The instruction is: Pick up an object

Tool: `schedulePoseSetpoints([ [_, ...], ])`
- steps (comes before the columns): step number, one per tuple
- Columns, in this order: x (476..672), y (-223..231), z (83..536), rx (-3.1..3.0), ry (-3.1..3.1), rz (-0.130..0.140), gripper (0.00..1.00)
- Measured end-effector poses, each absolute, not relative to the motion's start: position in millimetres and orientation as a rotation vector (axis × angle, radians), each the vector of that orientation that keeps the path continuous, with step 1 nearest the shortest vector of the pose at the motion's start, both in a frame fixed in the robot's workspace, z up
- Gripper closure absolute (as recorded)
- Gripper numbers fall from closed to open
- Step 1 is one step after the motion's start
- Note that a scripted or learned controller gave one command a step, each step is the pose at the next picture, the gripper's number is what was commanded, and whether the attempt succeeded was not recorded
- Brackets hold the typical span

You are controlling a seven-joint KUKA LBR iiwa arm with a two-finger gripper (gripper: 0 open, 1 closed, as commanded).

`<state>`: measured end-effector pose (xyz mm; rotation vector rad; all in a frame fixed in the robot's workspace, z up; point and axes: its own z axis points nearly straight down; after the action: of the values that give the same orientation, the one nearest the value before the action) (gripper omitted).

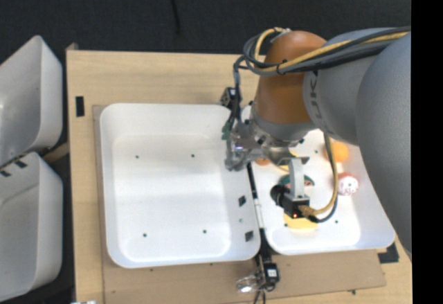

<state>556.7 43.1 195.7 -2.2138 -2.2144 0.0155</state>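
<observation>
My gripper (pixel 242 150) hangs under the orange-banded wrist, over the left edge of the right bin (pixel 346 237), near the divider between the bins. The arm hides most of it. In the right bin lie an orange object (pixel 340 152), a small white and red object (pixel 348 185), a yellow object (pixel 302 225) near the front, and a green bit (pixel 306 181) partly hidden by the robot. Nothing shows between the gripper's parts.
The left bin (pixel 111 157) is a shallow white tray on the wooden bench (pixel 152 64). White containers (pixel 24 102) stand off the bench at the far left. The grey arm covers the upper right of the right bin.
</observation>
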Motion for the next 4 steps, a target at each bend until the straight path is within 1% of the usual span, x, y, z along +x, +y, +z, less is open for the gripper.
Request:
schedulePoseSetpoints([
  [1,550.5,55,426,-2.225,-2.235,-0.026,1.00],
  [2,578.7,-70,433,-2.238,-2.215,0.000,1.00],
  [3,606.9,-19,311,-2.211,-2.221,0.011,1.00],
  [4,507.3,38,215,-2.206,-2.217,0.018,1.00],
])
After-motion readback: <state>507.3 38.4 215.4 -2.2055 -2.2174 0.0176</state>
